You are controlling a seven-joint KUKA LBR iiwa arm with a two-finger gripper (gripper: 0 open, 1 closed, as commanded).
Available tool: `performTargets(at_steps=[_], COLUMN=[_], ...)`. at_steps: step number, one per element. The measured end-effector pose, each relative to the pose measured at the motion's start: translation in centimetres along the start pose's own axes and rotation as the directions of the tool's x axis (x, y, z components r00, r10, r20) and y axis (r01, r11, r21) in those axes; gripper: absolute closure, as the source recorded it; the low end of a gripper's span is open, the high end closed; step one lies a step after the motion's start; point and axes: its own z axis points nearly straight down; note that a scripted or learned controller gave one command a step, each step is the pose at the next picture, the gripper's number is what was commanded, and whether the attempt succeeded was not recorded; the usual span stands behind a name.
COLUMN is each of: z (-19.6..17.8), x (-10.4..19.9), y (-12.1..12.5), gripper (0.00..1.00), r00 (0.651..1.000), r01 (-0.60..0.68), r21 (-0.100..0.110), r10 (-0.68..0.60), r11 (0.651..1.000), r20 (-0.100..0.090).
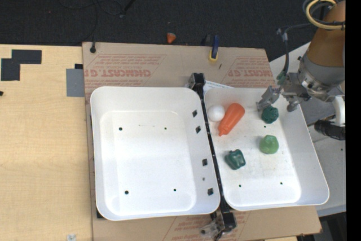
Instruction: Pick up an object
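Camera view: the gripper (277,100) hangs over the right bin's (307,189) far edge, just beside a dark teal object (270,115), prob. lining up on it; nothing sits between its spread fingers. Orange carrot (231,118), white ball (216,113), two green bits lie apart (easy picks). Bins rest on cardboard (141,68), wood bench, dark floor w/ cables.

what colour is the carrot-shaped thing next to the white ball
Orange; the carrot-shaped toy lies in the right bin, seen in the camera view.
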Motion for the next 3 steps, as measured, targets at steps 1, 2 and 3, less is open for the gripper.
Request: performTargets(at_steps=[1, 2, 3], z=[11.5, 9.7, 12.3], x=[-3.9, -3.9, -3.8], y=[1.4, 1.7, 2.0], gripper=[0.0, 1.0, 1.0], r00=[1.0, 1.0, 1.0], r01=[-0.002, 0.002, 0.003], r21=[0.01, 0.0, 0.009], r10=[0.002, -0.002, -0.003], r11=[1.0, 1.0, 1.0], r20=[-0.001, 0.002, -0.001])
